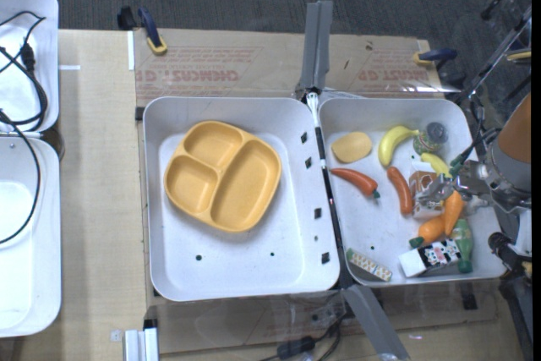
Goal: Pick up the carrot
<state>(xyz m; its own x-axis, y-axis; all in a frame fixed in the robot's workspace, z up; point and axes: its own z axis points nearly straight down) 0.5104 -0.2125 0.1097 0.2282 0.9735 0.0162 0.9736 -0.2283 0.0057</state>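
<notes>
The carrot (pixel 454 212) is a slim orange piece lying near the right wall of the right bin (pixel 385 237). Its green top (pixel 464 247) points toward the bin's front. A rounder orange piece (pixel 431 228) touches its left side. My gripper (pixel 439 191) reaches in from the right and hangs just above and left of the carrot's upper end. It sits over a brown packet (pixel 421 183). The grey wrist and the orange band (pixel 514 144) cover the bin's right rim. Nothing can be seen held in the gripper.
The right bin also holds two red chilli peppers (pixel 355 179) (pixel 402 190), a banana (pixel 392 143), a pale yellow lump (pixel 352 147), a small grey can (pixel 435 132), a milk carton (pixel 435 256) and a cracker bar (pixel 369 266). A yellow divided plate (pixel 222 175) lies in the left bin (pixel 169 258).
</notes>
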